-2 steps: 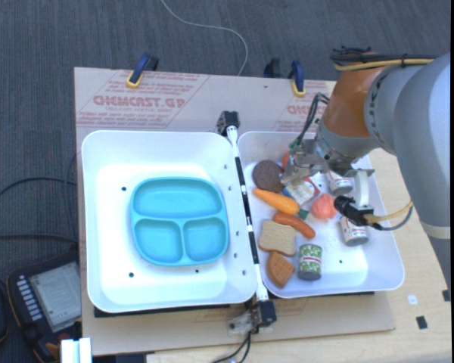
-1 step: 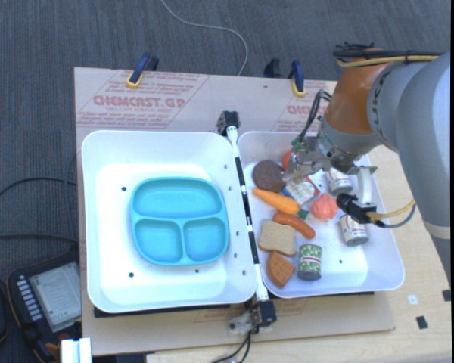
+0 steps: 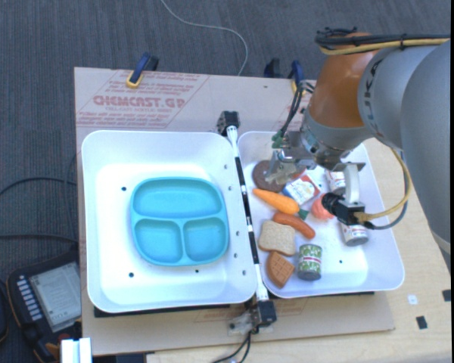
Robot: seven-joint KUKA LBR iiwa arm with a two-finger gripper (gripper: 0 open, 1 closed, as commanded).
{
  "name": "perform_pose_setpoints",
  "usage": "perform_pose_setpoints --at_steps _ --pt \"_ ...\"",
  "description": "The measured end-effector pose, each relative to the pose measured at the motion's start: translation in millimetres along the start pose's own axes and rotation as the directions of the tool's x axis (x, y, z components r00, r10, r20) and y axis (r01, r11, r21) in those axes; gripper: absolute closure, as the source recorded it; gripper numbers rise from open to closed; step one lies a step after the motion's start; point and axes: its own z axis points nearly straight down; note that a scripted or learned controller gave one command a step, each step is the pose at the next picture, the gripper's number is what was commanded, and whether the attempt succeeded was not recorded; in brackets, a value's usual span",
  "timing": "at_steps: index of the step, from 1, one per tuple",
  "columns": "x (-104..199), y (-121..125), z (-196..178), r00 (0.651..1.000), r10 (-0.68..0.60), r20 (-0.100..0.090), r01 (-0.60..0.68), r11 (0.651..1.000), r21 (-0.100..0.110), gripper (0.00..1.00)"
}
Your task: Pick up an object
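Note:
The right bin (image 3: 378,274) holds several toy foods. An orange carrot (image 3: 276,200) lies beside a red sausage (image 3: 296,224). Nearer the front are a bread slice (image 3: 277,237), a brown cracker (image 3: 280,268) and a green-label can (image 3: 309,262). A red and white packet (image 3: 306,191) and a small can (image 3: 354,234) sit further right. My gripper (image 3: 286,159) is low in the bin's back left corner, right over a brown round disc (image 3: 267,175). The wrist hides what lies under it.
The left bin (image 3: 106,278) holds a blue divided plate (image 3: 180,219). A black divider rail (image 3: 242,195) runs between the bins. The arm's orange band (image 3: 340,89) and grey body cover the right bin's back right. Cables trail on the floor at the left.

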Motion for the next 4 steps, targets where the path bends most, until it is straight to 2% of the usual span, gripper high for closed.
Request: perform_pose_setpoints --at_steps 1,2,3,4 --pt "-0.6 -0.5 0.6 1.000 0.001 0.000 -0.001 1.000 0.001 0.00" --pt "-46.5 11.6 86.3 1.000 0.000 0.002 0.000 1.000 -0.010 0.00" --pt "-48.7 11.7 76.0 1.000 0.002 0.007 -0.002 1.000 -0.011 1.00" --pt "-48.8 12.0 65.9 1.000 0.002 0.007 -0.002 1.000 -0.012 1.00"
